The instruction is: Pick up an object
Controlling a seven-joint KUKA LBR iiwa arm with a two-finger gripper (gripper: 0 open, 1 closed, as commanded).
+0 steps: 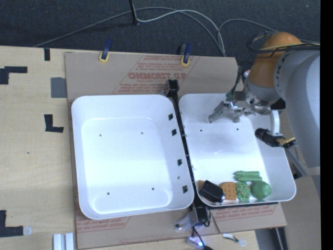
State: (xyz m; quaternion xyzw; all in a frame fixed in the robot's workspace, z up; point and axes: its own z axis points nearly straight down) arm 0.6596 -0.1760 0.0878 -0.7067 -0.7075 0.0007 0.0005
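My gripper (223, 117) hangs over the far part of the right bin (229, 145), with the grey arm and its orange band coming in from the right. Its fingers (213, 117) are spread open and nothing lies between them. The objects sit well away from it, along the right bin's near edge: a black block (211, 191), an orange piece (227, 190), a bumpy green piece (243, 191), a round green object (260, 189) and a long green pod (247, 175).
The left bin (125, 155) lies beside the right one, split from it by a dark divider with clips (179, 139). Both rest on a cardboard sheet (151, 74). Cables (171, 14) run across the dark floor behind.
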